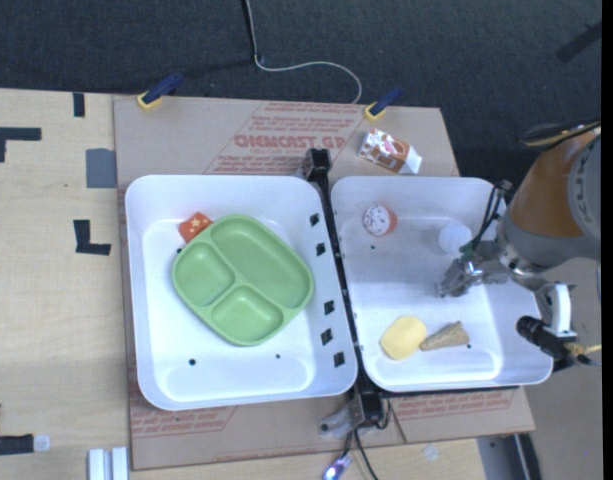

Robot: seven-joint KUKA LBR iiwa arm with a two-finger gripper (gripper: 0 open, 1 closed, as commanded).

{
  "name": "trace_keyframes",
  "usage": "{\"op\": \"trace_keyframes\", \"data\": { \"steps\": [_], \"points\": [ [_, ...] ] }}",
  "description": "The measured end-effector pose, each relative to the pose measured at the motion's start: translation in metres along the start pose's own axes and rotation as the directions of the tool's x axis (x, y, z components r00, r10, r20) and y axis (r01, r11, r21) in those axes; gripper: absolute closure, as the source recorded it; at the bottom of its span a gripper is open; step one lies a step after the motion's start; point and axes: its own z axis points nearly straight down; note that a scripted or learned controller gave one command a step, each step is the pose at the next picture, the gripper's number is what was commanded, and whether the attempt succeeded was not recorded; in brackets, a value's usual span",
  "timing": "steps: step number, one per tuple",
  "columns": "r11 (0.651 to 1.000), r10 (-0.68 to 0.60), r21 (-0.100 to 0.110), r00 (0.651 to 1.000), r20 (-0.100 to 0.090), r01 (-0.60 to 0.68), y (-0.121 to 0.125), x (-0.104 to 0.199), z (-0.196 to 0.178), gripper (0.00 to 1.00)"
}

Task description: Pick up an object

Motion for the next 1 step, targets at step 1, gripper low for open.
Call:
{"op": "trace_keyframes", "data": {
  "steps": [1],
  "points": [
    [1.000, -0.007, -0.007, 1.000, 0.001, 0.007, 0.0492, 0.0440, 0.0073, 1.00]
  ]
}}
